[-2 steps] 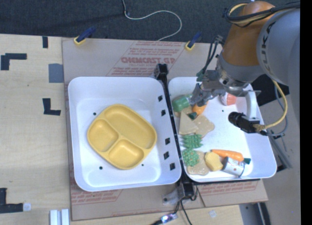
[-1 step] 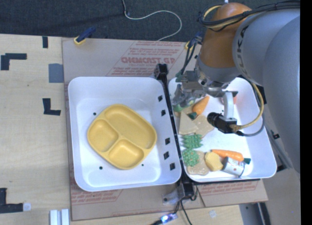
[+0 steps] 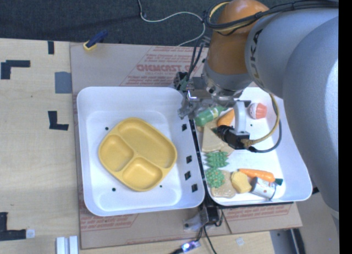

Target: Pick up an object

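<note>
My gripper [image 3: 213, 111] hangs low over the back left part of the right bin [image 3: 291, 162], under the grey arm with its orange band. Directly beneath it lie a green object [image 3: 205, 117] and an orange object [image 3: 225, 120], both partly hidden by the gripper body. I cannot tell whether either is touched. A red and white item [image 3: 258, 110] lies just to the right. Nearer the front of this bin are a tan slab [image 3: 212, 143], two green leafy pieces [image 3: 216, 160], a yellow lump [image 3: 240, 182], a carrot [image 3: 256, 174] and a silver can [image 3: 264, 189].
The left bin [image 3: 91, 110] holds a yellow divided plate [image 3: 137, 153]. The wall between the two bins runs close to the gripper's left side. A black cable [image 3: 263, 143] loops from the wrist over the right bin. A yellow and blue item [image 3: 95, 40] lies on the bench behind.
</note>
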Controlling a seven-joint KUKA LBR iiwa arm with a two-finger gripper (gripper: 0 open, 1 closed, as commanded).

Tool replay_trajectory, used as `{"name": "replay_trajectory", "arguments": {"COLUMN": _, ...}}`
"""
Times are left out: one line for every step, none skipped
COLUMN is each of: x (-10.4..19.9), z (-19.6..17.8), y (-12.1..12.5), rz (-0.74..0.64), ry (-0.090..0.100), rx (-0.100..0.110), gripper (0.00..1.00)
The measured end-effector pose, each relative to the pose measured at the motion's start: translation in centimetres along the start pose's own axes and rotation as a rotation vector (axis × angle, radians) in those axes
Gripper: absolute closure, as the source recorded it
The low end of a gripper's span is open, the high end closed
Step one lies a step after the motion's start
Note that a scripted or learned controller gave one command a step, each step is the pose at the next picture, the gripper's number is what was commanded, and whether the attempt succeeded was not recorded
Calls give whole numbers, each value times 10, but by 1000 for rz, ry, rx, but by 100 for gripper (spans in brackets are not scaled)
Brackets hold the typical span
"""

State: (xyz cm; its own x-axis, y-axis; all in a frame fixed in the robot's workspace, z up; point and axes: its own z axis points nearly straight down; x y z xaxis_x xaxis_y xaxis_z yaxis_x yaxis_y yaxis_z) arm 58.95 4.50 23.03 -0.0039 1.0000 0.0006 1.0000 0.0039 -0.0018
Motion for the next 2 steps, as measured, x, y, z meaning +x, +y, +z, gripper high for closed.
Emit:
{"name": "replay_trajectory", "arguments": {"x": -11, "z": -3, "y": 5, "rz": 2, "ry": -1, "rx": 0, "gripper": 100}}
{"name": "replay_trajectory", "arguments": {"x": -12, "z": 8, "y": -7, "rz": 3, "ry": -2, "rx": 1, "gripper": 100}}
